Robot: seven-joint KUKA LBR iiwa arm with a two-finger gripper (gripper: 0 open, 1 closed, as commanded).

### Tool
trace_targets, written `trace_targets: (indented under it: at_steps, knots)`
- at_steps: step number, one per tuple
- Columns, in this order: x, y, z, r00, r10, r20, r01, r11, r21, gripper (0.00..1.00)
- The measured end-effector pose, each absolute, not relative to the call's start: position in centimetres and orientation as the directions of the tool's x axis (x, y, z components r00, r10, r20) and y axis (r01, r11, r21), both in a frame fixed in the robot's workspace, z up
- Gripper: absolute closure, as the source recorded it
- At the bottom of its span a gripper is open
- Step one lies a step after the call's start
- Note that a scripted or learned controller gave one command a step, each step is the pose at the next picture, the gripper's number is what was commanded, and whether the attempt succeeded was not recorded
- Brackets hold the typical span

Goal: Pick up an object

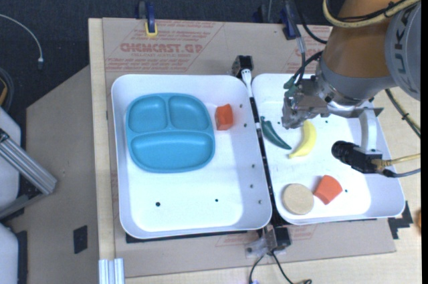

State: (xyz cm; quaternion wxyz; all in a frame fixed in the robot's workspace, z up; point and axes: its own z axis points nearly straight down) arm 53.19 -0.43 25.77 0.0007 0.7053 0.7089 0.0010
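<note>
board point(160, 45) – reads "CHEMCAST GP" | end effector point(294, 117) – grip state unclear, above banana point(305, 141)

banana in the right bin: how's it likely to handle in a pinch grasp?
The banana looks like a smooth, glossy toy, so probably stiff, light, and somewhat slippery. Its curved, tapering body may twist or slide out between flat fingers unless gripped across the middle. It lies flat near the green pod-shaped piece, so a push would likely spin it rather than roll it.

A divided tray point(171, 131) lay in the left bin point(187, 216) with a small block point(225, 117) at its right. In the right bin point(384, 206), a banana point(305, 141) sat behind a disc point(297, 198) and a wedge point(328, 188).
</note>
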Motion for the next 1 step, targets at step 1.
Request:
trace_targets:
  at_steps: [1]
  knots:
    - [54.16,4.81,23.66,-0.005,1.0,0.002,1.0,0.005,-0.003,1.0]
